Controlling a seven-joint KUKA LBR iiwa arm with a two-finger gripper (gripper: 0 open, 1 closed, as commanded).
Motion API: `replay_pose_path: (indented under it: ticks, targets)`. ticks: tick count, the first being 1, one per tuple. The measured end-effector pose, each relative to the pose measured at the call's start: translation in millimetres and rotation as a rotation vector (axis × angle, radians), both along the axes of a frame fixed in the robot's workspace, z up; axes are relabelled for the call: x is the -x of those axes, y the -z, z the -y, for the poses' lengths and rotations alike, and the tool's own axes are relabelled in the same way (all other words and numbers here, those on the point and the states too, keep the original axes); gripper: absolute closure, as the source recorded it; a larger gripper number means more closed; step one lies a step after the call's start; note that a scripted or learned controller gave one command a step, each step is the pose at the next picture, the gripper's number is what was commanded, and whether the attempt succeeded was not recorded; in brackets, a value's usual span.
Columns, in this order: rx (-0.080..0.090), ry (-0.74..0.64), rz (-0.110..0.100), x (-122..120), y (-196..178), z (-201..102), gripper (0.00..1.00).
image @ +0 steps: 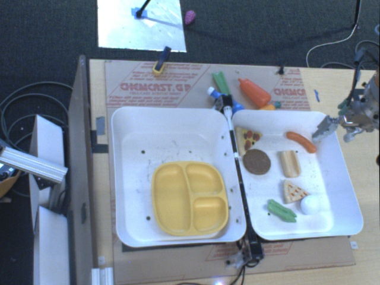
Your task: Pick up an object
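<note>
Nearest the camera, a yellow divided tray (pixel 190 198) lies in the left bin (pixel 127 159). Across the divider, the right bin (pixel 338 177) holds a green pod (pixel 281 211), a white egg (pixel 310 205), a sandwich wedge (pixel 294 191), a bread piece (pixel 290 162), a brown patty (pixel 256 161) and a pizza slice (pixel 249 138). An orange sausage (pixel 301 141) lies near the bin's far right corner, its long axis running from upper left to lower right. Just beside its right end hangs the gripper (pixel 337 129), fingers spread apart with nothing between them.
</note>
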State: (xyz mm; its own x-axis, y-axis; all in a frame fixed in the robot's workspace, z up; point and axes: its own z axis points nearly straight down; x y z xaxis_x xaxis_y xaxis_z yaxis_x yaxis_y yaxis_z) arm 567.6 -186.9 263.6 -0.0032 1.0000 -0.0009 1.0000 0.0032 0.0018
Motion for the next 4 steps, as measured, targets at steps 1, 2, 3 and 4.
replay_pose_path:
  ticks: [1,2,3,4]
  targets:
    - [0.0,-0.005,0.001,-58,49,-21,0.0]
    - [-0.001,0.005,-0.007,-32,128,9,0.0]
    - [0.006,-0.004,0.012,-91,171,3,0.0]
    - [0.002,-0.004,0.006,-88,160,3,1.0]
